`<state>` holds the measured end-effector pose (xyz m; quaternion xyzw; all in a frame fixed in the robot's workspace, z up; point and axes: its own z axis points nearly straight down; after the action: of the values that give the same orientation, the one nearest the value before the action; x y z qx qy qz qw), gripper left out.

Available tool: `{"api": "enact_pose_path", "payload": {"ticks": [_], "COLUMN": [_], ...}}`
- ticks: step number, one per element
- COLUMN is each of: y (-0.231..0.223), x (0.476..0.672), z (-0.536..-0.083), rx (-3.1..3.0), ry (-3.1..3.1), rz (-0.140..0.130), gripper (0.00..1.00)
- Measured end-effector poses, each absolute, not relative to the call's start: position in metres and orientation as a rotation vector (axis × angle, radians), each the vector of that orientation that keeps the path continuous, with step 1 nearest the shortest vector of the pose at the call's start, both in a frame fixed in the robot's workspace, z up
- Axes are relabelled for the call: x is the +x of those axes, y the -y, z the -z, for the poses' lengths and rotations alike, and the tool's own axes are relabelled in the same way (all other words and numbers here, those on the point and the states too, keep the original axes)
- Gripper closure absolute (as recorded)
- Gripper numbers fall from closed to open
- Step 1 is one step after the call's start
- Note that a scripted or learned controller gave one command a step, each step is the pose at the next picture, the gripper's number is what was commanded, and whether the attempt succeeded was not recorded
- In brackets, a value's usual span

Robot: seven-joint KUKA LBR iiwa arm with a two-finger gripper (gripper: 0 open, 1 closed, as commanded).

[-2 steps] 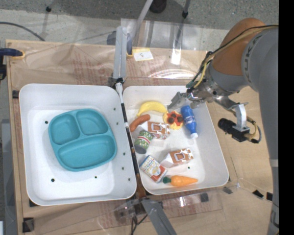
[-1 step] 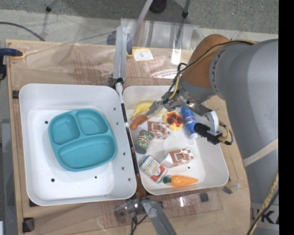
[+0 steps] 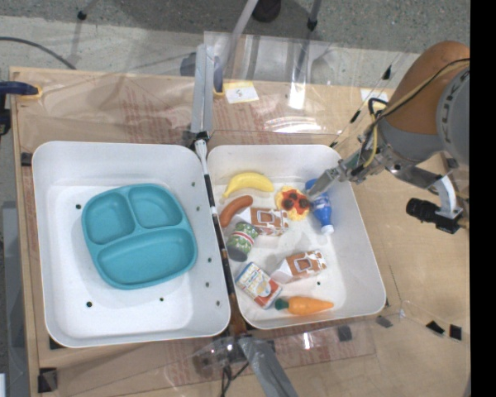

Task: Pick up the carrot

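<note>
The orange carrot (image 3: 308, 306) lies on its side near the front edge of the right bin (image 3: 366, 255), with its green end pointing left. My gripper (image 3: 324, 184) hangs over the far right part of that bin, just above a blue bottle (image 3: 322, 213). It is well away from the carrot, which sits towards the front of the view. Nothing can be seen held in the gripper.
The right bin also holds a banana (image 3: 248, 182), a sausage (image 3: 236, 209), a red and yellow toy (image 3: 293, 201), a green can (image 3: 242, 238) and three small cartons (image 3: 258, 284). A teal divided plate (image 3: 139, 234) sits in the left bin (image 3: 50, 172).
</note>
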<state>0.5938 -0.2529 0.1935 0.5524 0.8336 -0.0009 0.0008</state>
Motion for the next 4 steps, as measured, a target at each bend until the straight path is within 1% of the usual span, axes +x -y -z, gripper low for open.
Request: {"api": "enact_pose_path", "payload": {"ticks": [1,2,3,4], "y": [0.202,0.203,0.203,0.204], "x": [0.619,0.62,0.62,0.583], "z": [-0.094,-0.105,-0.105,-0.092], "rx": [1.817,1.81,1.81,2.239], "ry": [-2.563,-2.565,-2.565,-2.188], "rz": [0.001,0.002,0.002,-0.01], "gripper": [0.0,1.0,0.0,0.0]}}
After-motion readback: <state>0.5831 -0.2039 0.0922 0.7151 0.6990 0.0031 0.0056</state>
